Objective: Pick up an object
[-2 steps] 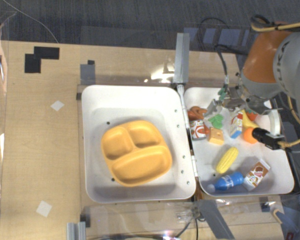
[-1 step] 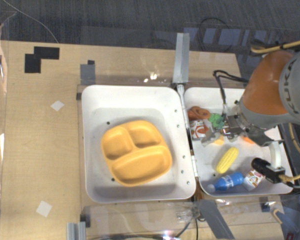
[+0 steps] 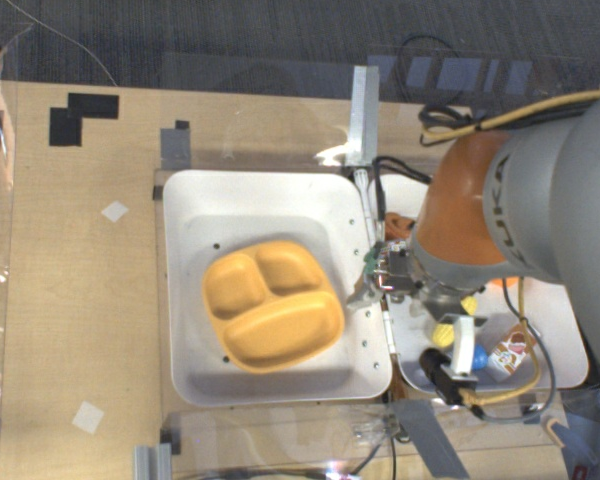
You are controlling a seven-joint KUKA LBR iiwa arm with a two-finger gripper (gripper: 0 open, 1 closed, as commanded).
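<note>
Yellow divided plate [image 3: 272, 303], white bin [image 3: 192, 373], gripper [image 3: 382, 273] just beside

The arm [image 3: 525, 193] covers most of the right bin [image 3: 568, 340] and runs off the right edge. Near its wrist, a small yellow thing [image 3: 441, 334] and a red-white-blue packet [image 3: 508, 354] are partly covered, too small to name.

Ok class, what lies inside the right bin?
A small yellow thing and a printed packet show in its lower part. The arm covers the rest of the bin.
</note>
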